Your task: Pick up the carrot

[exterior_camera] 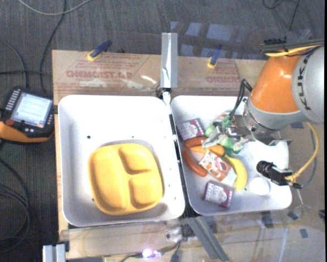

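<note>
While the grey two-finger gripper (pixel 224 134) is hovering over the right white bin (pixel 272 203), its grip cannot be told; the long orange carrot (pixel 195 165) is lying near the bin's left wall, beside the small packets.

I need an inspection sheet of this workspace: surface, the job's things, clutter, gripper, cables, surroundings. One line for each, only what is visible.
Surface: two white bins side by side; left bin holds a yellow tray.
Job's things: carrot lies in the right bin, among packets.
Clutter: banana, red packets, white cup.
Gripper: gripper is low over the pile; finger state unclear.
Cables: dark cables cross the floor at left.
Surroundings: pendant lies left of the bench; carpet floor.
</note>
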Robot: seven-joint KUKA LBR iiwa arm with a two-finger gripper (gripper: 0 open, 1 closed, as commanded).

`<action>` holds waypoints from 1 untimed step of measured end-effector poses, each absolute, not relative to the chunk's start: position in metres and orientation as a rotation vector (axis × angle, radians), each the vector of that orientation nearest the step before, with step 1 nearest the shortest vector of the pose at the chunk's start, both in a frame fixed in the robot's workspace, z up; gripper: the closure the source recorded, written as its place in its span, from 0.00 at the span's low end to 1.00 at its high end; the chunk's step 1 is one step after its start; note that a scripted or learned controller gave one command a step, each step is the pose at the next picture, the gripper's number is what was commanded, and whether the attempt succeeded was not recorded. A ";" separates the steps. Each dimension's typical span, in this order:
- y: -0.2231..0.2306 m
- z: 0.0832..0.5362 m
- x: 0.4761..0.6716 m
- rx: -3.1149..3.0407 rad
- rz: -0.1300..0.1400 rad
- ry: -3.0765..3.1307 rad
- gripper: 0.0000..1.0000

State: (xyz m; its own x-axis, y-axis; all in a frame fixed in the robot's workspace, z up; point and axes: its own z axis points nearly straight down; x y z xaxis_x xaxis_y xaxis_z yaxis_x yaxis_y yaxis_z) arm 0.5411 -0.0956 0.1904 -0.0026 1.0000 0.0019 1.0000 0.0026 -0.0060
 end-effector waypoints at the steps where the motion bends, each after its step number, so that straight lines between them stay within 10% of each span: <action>1: -0.122 0.090 0.580 -2.123 -0.009 -2.328 0.00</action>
State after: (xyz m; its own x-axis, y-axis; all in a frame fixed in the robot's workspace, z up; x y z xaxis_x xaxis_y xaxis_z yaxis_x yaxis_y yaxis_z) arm 0.5796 -0.1218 0.0898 -0.0919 0.9958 -0.0030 0.9957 0.0919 0.0103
